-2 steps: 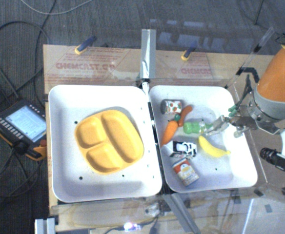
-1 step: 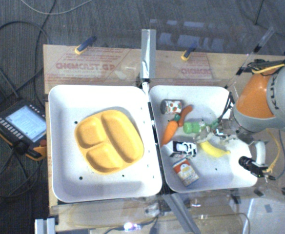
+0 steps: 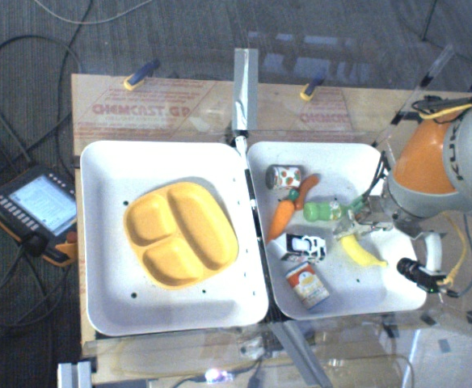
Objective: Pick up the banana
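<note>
Lying in your right white bin [image 3: 333, 153], the small curved yellow banana [image 3: 362, 252] sits just below the gripper [image 3: 367, 217] (touching, perhaps). You can't tell its finger state.

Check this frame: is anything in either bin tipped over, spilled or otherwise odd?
Nothing looks spilled or damaged. In the right bin both small cans lie on their sides among loosely scattered toys, including the banana. The yellow divided plate sits skewed in the left bin.

A rounded grey metal arm [image 3: 442, 186] with a wide orange band is seen at the right edge of the frame. Black and yellow cables are attached beside it.
</note>
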`<state>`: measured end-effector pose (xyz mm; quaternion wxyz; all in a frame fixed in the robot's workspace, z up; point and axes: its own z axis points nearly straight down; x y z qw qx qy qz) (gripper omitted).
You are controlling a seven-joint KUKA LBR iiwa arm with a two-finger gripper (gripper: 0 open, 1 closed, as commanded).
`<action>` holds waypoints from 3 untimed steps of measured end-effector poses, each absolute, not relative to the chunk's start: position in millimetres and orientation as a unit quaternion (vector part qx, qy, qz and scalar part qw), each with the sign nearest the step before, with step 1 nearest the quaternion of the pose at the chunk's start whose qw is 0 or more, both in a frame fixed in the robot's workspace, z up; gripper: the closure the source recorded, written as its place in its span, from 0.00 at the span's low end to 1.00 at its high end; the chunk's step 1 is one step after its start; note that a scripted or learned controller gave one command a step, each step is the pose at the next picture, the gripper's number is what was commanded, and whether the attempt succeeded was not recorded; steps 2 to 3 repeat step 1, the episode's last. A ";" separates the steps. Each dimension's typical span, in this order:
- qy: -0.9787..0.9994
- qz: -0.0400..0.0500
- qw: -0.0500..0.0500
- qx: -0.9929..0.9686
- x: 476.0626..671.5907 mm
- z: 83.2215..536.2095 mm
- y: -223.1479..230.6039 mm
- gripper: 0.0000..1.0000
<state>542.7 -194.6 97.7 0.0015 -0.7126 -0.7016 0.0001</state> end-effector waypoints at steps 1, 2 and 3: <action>-0.702 0.001 0.002 -0.712 576.1 128.0 -173.3 1.00; -0.702 0.001 0.002 -0.712 576.1 128.0 -173.3 1.00; -0.702 0.001 0.002 -0.712 576.1 128.0 -173.3 1.00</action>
